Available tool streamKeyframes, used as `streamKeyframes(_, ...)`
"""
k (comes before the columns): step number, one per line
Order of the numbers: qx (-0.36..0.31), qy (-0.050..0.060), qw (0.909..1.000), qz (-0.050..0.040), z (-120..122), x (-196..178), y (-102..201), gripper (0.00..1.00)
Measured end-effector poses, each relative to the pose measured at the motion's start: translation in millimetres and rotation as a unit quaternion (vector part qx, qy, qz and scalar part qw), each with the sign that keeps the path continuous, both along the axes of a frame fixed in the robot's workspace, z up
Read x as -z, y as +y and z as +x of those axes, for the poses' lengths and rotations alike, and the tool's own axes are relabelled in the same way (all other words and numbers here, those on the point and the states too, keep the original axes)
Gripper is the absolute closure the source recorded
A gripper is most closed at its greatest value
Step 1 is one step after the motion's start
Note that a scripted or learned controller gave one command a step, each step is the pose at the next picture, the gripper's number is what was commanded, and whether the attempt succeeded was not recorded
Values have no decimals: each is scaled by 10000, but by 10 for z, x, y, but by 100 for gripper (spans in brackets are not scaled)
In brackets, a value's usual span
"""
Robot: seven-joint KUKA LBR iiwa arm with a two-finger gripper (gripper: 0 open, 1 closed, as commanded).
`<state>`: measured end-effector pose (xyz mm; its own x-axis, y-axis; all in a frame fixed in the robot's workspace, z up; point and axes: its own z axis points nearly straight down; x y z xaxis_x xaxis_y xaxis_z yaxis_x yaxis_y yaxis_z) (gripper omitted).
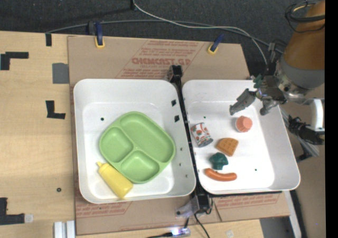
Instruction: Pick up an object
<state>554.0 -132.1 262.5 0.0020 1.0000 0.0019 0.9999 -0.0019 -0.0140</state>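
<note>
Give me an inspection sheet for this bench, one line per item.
Surface: two shallow white bins, left bin, right bin, on brown cardboard sheet.
Job's things: right bin holds pink round piece, small printed can, orange waffle-like piece, dark green lump, red sausage.
Clutter: green divided plate, yellow bottle in left bin.
Gripper: gripper open above right bin, holding nothing.
Cables: black cable across the back.
Surroundings: wooden bench.
</note>
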Motion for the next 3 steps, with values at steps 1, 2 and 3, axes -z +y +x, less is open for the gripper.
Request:
streamKeyframes(1,-18,-61,10000,-9,22,-67,4,0)
streamKeyframes(2,-13,-31,10000,-9,35,574,-20,0)
streamKeyframes(3,-15,-32,10000,-7,58,1215,7,0)
